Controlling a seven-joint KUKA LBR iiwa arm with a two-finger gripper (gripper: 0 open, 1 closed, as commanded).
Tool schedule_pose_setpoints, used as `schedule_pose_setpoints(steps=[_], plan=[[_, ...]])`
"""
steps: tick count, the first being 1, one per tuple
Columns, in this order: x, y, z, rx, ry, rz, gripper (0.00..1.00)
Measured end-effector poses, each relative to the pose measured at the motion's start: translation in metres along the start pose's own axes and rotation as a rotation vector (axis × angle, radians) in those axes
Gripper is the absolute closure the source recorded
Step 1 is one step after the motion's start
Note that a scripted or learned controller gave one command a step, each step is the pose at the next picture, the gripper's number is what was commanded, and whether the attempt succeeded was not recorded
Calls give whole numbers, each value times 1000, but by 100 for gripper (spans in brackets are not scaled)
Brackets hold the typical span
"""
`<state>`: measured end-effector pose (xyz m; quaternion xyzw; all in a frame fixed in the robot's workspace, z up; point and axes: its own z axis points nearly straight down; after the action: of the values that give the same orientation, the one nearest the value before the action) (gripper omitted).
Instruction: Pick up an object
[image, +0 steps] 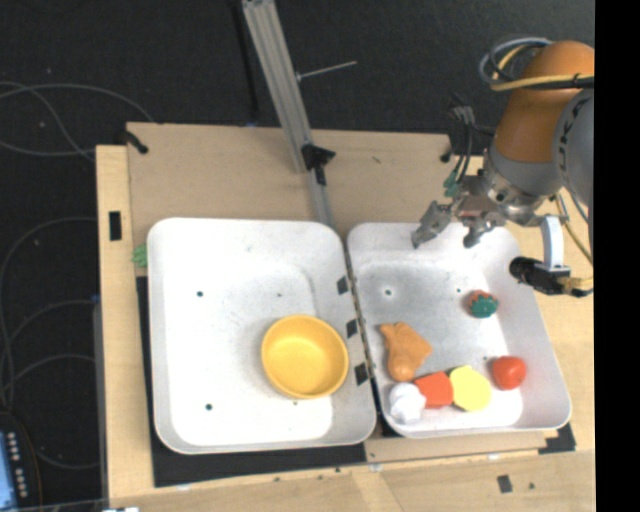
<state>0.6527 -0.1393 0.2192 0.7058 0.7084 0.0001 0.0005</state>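
The gripper (452, 228) hovers over the right bin's (540, 350) far edge, jaws apart and empty. Candidate objects cluster along the near wall: the tan toy (404, 347) looks light, rigid and irregular, best grasped across its narrow waist.

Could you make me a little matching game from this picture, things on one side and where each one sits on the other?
Things:
1. yellow bowl
2. gripper
3. white ball
4. red ball

Places:
A. above the right bin's far edge
B. right bin, near-left corner
C. left bin
D. right bin, by its right wall

Pairs: 1-C, 2-A, 3-B, 4-D
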Motion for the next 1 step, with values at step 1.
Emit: schedule_pose_setpoints(steps=[1], plan=[[0, 0, 0, 0, -1, -1, 0]])
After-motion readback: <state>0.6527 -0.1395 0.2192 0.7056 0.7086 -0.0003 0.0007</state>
